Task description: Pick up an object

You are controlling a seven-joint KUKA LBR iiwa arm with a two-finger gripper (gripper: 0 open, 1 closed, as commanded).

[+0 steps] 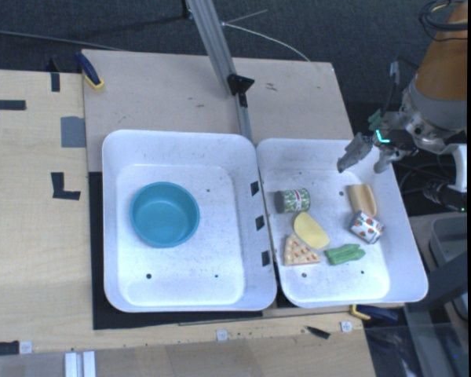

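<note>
My gripper (369, 158) hangs over the upper right corner of the right bin (330, 287), its two grey fingers spread open with nothing between them. Below it lies a tan bread-like piece (362, 198), and under that a small red and white can (366, 227). Further left in the same bin sit a green-banded tin (295, 200), a yellow lemon-shaped piece (310, 230), a waffle-like wedge (299, 252) and a green pepper-like piece (344, 254).
The left bin (125, 277) holds a blue bowl (166, 214). A slanted metal bar (220, 49) runs from the top down to the gap between the bins. Cables and the arm's body (443, 69) stand at the right edge.
</note>
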